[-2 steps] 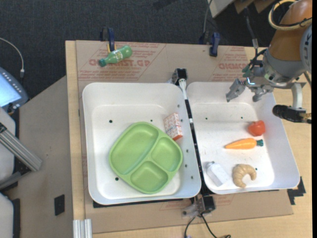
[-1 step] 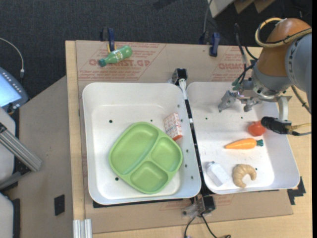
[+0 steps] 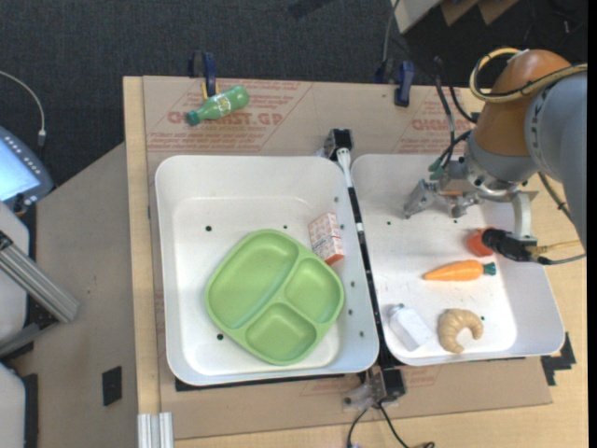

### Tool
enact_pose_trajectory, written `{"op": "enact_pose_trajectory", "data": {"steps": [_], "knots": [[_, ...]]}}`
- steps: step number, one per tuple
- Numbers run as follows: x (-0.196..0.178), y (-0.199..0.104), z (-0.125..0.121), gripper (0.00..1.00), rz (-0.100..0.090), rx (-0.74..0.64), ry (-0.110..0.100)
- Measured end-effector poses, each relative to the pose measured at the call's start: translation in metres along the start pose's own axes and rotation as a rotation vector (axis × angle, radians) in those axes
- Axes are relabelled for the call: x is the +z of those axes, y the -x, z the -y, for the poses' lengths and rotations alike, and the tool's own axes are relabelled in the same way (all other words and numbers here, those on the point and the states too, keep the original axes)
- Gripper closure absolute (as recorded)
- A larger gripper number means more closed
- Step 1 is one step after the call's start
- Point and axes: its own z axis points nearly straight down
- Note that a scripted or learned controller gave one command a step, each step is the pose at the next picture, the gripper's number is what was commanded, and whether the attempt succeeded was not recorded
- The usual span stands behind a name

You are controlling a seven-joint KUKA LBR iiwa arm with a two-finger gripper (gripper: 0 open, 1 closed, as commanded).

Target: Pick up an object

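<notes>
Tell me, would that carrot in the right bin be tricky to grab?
Probably a little. The carrot tapers to a point, so it may roll or swing round if nudged. Its skin looks smooth and shiny like a plastic toy, so it could slip, though likely light. It lies clear of the croissant, which should help.

One fixed camera looks down slantwise over both bins (image 3: 177,250).

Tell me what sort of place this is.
Most likely a robotics lab bench set up for pick-and-place trials. A robot arm reaches over two white bins clamped to a cardboard-covered bench, and the items are toy props: a plastic carrot, a croissant, a green divided plate.
</notes>
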Motion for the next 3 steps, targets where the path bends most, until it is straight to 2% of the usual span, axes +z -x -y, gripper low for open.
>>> {"op": "enact_pose_trajectory", "data": {"steps": [1,2,3], "knots": [[-0.013,0.000,-0.001,1.00,0.001,0.000,0.005],[-0.056,-0.003,-0.003,1.00,0.002,0.000,0.009],[-0.113,-0.003,0.006,1.00,0.003,0.001,0.011]]}}
